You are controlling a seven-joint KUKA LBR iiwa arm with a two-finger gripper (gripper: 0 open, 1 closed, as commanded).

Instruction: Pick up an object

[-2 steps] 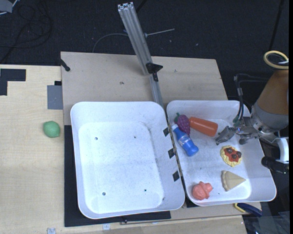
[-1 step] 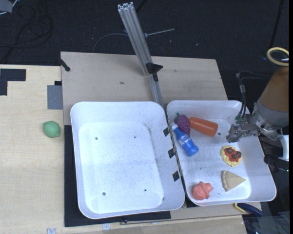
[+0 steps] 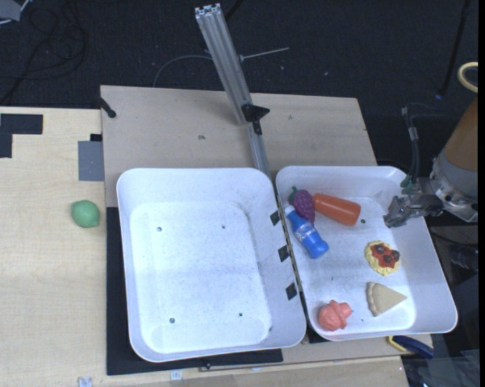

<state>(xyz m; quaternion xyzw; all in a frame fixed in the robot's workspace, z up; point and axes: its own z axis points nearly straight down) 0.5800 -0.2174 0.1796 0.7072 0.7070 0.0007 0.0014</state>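
The right bin [image 3: 351, 285] holds several toy foods: a purple grape bunch [image 3: 303, 204], an orange-red carrot-like piece [image 3: 336, 208], a blue bottle [image 3: 308, 237], a small round pizza [image 3: 382, 257], a tan wedge [image 3: 383, 298] and a pink lump [image 3: 333, 316]. My gripper [image 3: 400, 213] hangs at the bin's right rim, right of the orange piece and above the pizza. Nothing shows between its dark fingers.
The left bin [image 3: 198, 264] lies beside the right one, joined by black clips [image 3: 282, 252]. A green ball [image 3: 85, 214] rests on the wooden bench at the left. A metal rail [image 3: 230, 67] slants up behind the bins.
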